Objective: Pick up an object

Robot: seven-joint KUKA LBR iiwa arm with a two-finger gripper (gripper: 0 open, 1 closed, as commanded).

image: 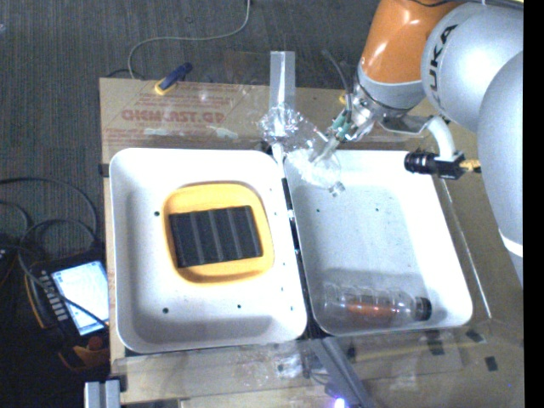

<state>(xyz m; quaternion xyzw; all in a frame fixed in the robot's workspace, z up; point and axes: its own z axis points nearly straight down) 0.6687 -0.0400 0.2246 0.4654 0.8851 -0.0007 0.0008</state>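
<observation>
In the left bin [136,228] lies a yellow rounded block [219,232] with a black ribbed top, roughly in the middle. A clear plastic bottle [378,307] with a dark cap lies on its side along the near edge of the right bin [391,228]. My gripper [325,151] hangs over the far left corner of the right bin, beside a crumpled clear wrapper [287,127] that sits on the rim between the bins. Some of that clear material [319,173] lies just under the gripper. Whether anything is gripped is unclear.
A cardboard sheet [170,113] lies behind the bins with a blue-and-yellow tool [172,77] on it. A handheld screen [76,291] and cables sit on the floor at left. A black knob [422,161] juts out over the right bin's far rim.
</observation>
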